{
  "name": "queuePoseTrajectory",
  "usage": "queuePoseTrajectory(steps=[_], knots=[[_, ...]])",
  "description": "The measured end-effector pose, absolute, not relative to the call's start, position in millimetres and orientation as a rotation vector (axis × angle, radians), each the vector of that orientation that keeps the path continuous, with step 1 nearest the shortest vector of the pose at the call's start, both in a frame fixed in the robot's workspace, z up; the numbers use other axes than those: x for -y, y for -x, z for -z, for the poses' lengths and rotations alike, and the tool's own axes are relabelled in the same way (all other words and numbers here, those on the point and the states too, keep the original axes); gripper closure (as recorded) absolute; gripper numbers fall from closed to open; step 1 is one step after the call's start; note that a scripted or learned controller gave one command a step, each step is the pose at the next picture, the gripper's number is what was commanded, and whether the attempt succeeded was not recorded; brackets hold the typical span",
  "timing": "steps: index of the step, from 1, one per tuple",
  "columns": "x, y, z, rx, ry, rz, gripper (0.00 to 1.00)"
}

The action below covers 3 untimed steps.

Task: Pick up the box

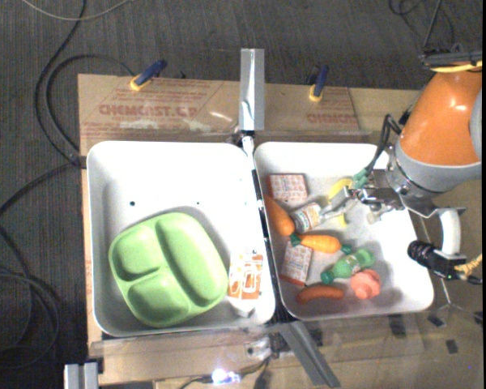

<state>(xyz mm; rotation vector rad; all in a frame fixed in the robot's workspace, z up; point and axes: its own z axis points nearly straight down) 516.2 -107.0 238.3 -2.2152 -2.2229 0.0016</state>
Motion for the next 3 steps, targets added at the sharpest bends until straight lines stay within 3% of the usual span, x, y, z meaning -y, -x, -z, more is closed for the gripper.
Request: queuePoseTrajectory(steps=[1, 2, 3], knots=[[105.7, -516.7, -246.5, 2.223, 2.211, -0.002, 1.00], [105.7, -516.6, -246.4, 2.223, 2.211, -0.003, 0.00], [94.8, -572.6, -155.7, 2.297, 2.138, -0.004, 0.00]])
